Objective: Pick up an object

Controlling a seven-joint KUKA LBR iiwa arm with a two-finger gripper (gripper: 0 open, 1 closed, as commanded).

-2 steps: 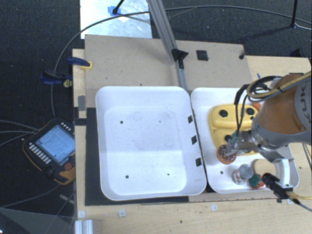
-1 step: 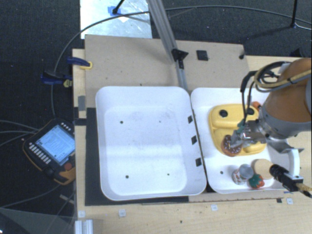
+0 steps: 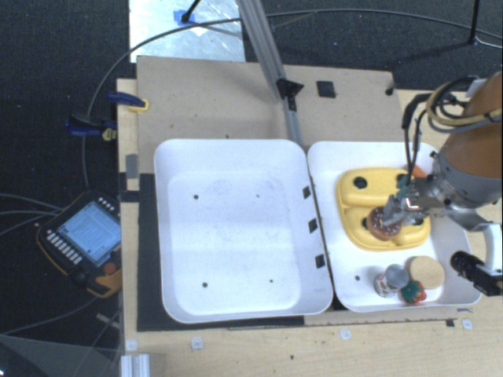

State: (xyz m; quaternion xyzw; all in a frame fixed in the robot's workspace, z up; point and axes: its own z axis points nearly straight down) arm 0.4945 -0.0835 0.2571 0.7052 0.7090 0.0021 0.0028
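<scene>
Near edge of the right bin (image 3: 346, 293): small cluster, a tan round block (image 3: 428, 269) beside a grey and green-red piece (image 3: 399, 283). Behind it, a yellow moulded toy (image 3: 365, 203) with a brown knob (image 3: 383, 222). Gripper (image 3: 401, 212) low over that knob; jaws' state: cannot tell. Step in hand looks like the descent to grasp; next calls for closing, then lifting. Left bin (image 3: 232, 226) beyond.

One fixed camera looks down from above the bench (image 3: 236, 100) at a slant, set well back. Both white bins (image 3: 228, 305) sit centre and right of the frame, dark floor (image 3: 47, 38) filling the left side.
</scene>
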